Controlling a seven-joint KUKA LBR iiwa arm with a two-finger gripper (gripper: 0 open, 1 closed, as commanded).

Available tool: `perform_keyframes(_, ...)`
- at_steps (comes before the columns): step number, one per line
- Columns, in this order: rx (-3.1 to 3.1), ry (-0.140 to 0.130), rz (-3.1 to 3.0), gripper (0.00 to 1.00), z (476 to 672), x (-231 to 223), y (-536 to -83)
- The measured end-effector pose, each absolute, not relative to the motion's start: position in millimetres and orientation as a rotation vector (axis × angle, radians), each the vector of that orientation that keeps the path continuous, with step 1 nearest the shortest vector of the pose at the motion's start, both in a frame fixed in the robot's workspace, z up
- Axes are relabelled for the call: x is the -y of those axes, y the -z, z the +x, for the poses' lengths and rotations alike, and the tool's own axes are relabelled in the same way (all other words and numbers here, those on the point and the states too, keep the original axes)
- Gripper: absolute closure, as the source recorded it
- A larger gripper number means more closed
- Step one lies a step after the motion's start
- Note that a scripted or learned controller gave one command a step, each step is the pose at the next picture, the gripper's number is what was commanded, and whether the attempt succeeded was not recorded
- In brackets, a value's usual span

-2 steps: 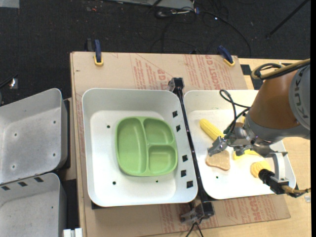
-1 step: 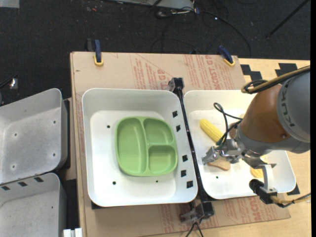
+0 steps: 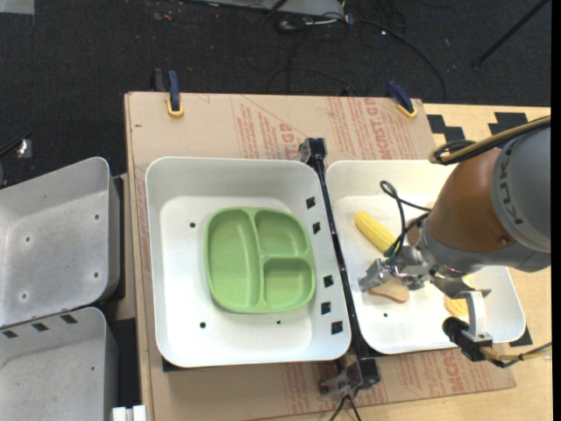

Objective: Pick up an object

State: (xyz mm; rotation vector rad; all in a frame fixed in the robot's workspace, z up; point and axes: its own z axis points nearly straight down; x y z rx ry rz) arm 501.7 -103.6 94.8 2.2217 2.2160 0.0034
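reaching into the right bin, the gripper hovers beside the corn cob, over a tan piece; finger state unclear, nothing lifted yet.

Robotics lab, clamped board bench, 2 white bins, loose floor cables

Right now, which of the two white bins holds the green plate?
The left bin holds the green plate. The right bin holds the yellow corn and the hand instead.
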Motion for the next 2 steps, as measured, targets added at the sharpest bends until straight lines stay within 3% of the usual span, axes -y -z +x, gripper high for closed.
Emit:
perform_keyframes(1,-2.213,-0.008,2.220,1.00,503.1,103,-106)
perform_keyframes(2,-2.216,-0.003,2.221,1.00,500.1,113,-158)
